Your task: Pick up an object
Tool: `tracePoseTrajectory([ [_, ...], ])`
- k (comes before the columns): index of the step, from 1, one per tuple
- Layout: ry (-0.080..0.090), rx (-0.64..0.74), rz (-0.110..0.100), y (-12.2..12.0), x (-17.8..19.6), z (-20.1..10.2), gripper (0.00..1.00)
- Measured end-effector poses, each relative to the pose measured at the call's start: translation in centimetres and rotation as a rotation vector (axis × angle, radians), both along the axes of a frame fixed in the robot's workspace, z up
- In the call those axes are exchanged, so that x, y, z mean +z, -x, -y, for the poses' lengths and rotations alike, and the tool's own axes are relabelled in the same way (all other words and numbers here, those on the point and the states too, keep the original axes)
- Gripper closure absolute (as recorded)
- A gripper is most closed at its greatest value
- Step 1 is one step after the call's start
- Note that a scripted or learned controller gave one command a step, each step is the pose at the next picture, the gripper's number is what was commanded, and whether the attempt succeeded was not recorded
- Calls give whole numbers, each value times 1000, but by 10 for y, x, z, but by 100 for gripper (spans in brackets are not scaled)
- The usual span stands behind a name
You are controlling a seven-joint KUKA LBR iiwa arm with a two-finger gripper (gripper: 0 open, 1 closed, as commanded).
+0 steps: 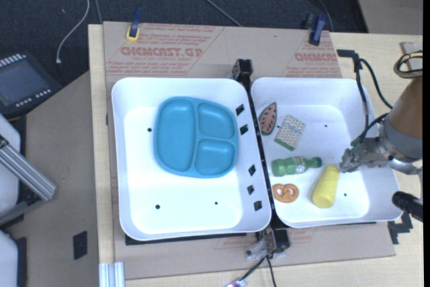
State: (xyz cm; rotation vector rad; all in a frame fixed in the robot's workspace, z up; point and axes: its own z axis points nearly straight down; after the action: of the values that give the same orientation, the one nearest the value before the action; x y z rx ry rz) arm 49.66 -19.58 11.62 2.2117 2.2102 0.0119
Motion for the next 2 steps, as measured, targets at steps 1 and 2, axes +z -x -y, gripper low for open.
tracePoseTrajectory([
  [1, -3, 1, -11, -2, 43, 3, 100],
  [2, -2, 2, -9, -2, 107, 5, 100],
])
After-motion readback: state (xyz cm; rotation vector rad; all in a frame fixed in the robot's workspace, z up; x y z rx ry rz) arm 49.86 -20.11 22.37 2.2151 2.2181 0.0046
